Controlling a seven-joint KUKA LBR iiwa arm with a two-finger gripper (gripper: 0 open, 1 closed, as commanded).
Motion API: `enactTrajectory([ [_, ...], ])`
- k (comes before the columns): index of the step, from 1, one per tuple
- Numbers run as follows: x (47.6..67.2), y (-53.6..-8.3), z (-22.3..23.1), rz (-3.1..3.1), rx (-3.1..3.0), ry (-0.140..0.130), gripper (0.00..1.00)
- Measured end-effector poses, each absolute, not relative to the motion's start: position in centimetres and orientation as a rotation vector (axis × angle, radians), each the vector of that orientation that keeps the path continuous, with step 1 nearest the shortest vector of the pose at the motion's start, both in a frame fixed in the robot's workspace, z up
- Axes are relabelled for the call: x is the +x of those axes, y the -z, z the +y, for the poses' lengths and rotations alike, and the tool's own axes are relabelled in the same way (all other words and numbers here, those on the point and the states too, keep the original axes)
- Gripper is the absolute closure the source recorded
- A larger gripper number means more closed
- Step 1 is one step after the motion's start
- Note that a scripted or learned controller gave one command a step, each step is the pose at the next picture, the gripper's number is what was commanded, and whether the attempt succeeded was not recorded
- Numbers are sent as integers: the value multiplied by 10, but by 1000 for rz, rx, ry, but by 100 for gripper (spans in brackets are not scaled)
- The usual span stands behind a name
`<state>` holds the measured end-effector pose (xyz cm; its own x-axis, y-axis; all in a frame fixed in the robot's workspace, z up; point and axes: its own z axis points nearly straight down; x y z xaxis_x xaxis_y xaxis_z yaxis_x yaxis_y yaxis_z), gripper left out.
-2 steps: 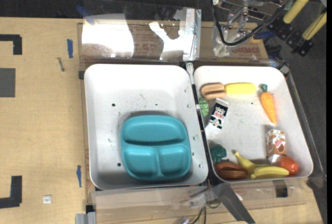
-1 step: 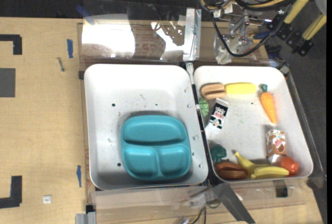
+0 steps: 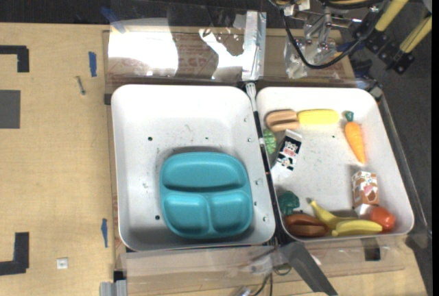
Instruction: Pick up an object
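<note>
Nearest, along the right bin's point(image 3: 394, 151) front wall, a brown sausage-like piece point(image 3: 305, 225), a banana point(image 3: 343, 221) and a red tomato-like piece point(image 3: 383, 218) are seen, crowded and touching. A dark green item point(image 3: 287, 203) sits just behind. In the left bin point(image 3: 137, 116), a teal divided tray point(image 3: 205, 194) is placed toward the front. Mid-bin right: a small printed carton point(image 3: 364, 189), a black-and-white card point(image 3: 289, 151), a carrot point(image 3: 354, 140). At the far wall, a hot dog bun point(image 3: 281, 118) and a yellow block point(image 3: 317, 116) are side by side. The gripper point(image 3: 317, 31) is raised beyond the right bin; its finger state cannot be told, nothing seen held.
</note>
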<state>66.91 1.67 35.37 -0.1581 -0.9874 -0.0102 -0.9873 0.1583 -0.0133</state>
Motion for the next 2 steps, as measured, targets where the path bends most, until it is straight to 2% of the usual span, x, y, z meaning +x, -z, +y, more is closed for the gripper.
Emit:
enactTrajectory([
  [1,667,-317,-12,2240,-2198,-2,100],
  [2,669,-331,-10,2235,-2186,7,100],
])
